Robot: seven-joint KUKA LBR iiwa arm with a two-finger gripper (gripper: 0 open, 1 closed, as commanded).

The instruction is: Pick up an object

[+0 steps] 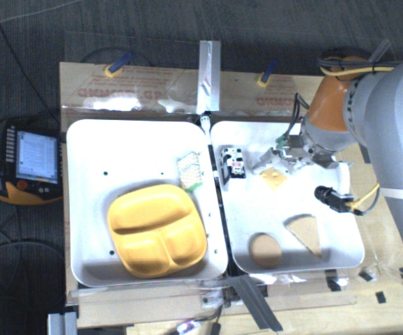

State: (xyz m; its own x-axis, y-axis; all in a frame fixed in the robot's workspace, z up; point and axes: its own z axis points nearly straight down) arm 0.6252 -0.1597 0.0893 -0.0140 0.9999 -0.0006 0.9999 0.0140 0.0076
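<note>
Worktop's right bin (341, 246): claw (279, 158), grip state unclear, beside small yellow piece (274, 179) — looks light, flat, pinch its edges.

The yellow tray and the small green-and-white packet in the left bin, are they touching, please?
Cannot tell. In the camera view the packet sits right at the yellow tray's upper right rim, with no gap plainly showing, nor clear contact.

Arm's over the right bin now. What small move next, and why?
Probably lower straight down: the end effector hovers above the small yellow piece in the right bin, with nothing visibly held.
</note>
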